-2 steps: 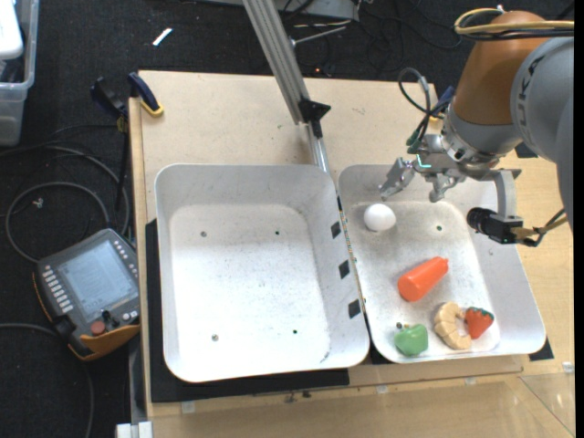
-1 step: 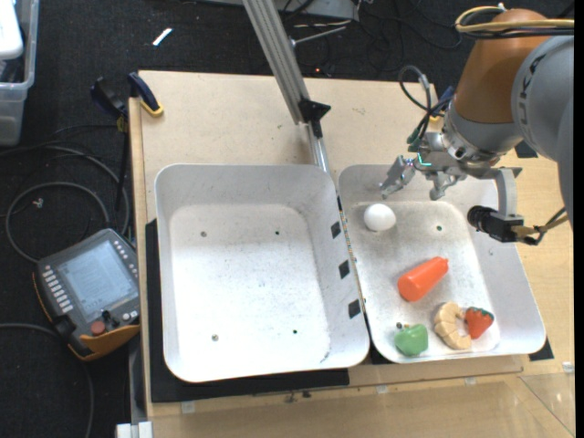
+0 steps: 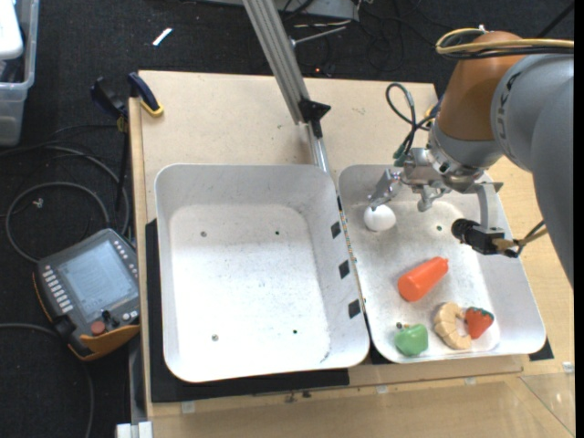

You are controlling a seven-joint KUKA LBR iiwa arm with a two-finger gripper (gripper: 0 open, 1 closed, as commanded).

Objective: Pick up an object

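Note:
My gripper hangs over the far part of the right bin, open, with nothing between its fingers. A white egg-shaped object lies just below the left finger, beside it rather than between the two. Nearer the front lies an orange carrot-like piece. In the front corner sit a green pepper, a beige pastry piece and a red strawberry.
The left bin stands next to the right one, sharing a raised middle rim. A metal pole slants down to the bench behind the bins. A black cable fitting hangs from the wrist over the right bin.

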